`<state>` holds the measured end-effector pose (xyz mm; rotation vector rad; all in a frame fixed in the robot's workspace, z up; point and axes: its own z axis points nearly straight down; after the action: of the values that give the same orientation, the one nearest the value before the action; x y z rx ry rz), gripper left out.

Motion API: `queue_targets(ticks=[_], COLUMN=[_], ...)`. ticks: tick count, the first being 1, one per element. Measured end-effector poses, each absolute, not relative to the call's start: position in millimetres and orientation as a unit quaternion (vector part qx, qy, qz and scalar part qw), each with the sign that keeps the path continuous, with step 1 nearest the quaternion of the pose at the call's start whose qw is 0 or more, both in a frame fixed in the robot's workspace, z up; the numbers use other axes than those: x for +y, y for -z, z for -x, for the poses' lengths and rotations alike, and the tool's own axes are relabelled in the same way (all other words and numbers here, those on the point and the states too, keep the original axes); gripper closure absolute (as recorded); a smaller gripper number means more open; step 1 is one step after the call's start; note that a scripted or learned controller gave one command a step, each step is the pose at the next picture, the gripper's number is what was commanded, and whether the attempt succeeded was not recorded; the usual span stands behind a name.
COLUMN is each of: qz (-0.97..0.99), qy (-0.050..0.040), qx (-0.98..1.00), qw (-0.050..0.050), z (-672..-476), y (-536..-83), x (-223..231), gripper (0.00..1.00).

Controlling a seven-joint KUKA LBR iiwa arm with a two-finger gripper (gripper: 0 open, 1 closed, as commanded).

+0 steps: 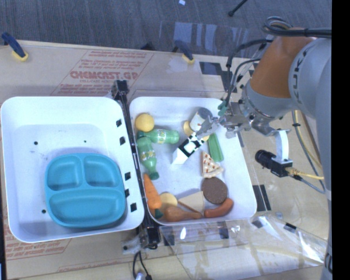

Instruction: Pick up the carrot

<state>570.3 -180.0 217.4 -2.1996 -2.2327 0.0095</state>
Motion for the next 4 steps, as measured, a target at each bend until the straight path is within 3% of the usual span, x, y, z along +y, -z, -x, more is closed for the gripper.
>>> queue_targets(ticks=[1, 2, 3, 4], qz=[0.685, 0.582, 0.523, 0.575], qy=[-0.0051, -0.0017, 0.0009, -0.0035], qx=[-0.729, -0.813, -0.853, -0.818], qw=[0.006, 0.001, -0.004, 0.004], z=[-587.1, -654.6, -659.3, -655.5], y=[-130.6, -110.1, -275.9, -194.5], x=[-104.9, -132.4, -68.2, 16.2], gripper=[0.0, 0.0, 0.0, 0.0])
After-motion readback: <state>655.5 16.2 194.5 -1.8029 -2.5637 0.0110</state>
